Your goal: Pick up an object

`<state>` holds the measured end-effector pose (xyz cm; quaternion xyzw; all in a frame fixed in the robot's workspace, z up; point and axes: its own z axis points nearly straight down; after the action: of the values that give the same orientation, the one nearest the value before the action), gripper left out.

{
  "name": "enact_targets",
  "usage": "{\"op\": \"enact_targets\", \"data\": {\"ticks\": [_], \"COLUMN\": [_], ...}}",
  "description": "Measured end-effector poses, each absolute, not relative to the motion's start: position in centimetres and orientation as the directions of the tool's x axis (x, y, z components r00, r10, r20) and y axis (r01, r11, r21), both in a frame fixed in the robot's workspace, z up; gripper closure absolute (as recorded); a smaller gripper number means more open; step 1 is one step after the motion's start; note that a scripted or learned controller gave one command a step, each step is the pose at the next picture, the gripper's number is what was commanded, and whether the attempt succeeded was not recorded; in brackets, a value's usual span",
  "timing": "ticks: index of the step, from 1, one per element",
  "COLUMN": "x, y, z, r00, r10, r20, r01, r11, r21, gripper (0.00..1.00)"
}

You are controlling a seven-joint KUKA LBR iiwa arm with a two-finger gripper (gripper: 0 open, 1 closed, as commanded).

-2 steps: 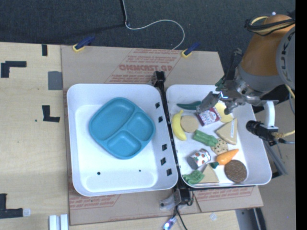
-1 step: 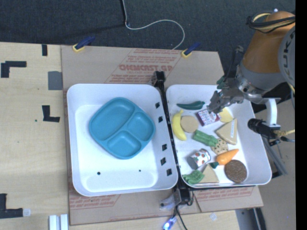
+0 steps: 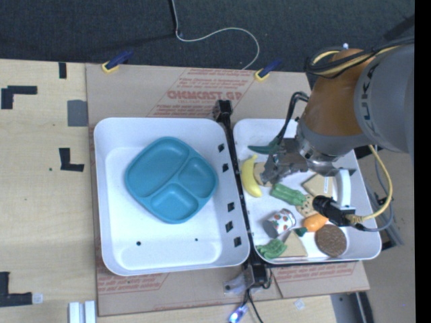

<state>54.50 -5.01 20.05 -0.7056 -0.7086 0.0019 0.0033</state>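
Observation:
My gripper (image 3: pixel 275 168) hangs over the upper middle of the right bin (image 3: pixel 363 247), its dark fingers pointing down and left, just right of a yellow banana (image 3: pixel 251 177). A green pickle-shaped toy (image 3: pixel 288 194) lies just below the fingers. Further down rest a small grey and white toy (image 3: pixel 279 221), an orange piece (image 3: pixel 314 222), a brown round cookie (image 3: pixel 331 240) and a green leafy toy (image 3: pixel 272 249). Nothing shows between the fingers.
A blue sectioned plate (image 3: pixel 171 178) lies in the left bin (image 3: pixel 114 147). A black divider clip strip (image 3: pixel 232 180) runs between the bins. A pale wedge and a white utensil (image 3: pixel 343 184) lie at the right bin's right side, with a yellow cable (image 3: pixel 384 180) looping there.

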Motion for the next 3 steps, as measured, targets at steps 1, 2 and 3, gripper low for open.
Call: {"op": "enact_targets", "data": {"ticks": [1,2,3], "x": [48.8,48.2,50.1], "y": [-1.3,0.8,4.8], "z": [18.3,18.4,25.7], "r00": [-0.002,-0.003,-0.007], "r10": [1.000,1.000,1.000], "r20": [0.002,0.002,0.002], "r01": [1.000,1.000,1.000], "r11": [0.002,0.003,0.007], "r21": [-0.009,-0.005,0.005], "gripper": [1.00,1.00,1.00]}}
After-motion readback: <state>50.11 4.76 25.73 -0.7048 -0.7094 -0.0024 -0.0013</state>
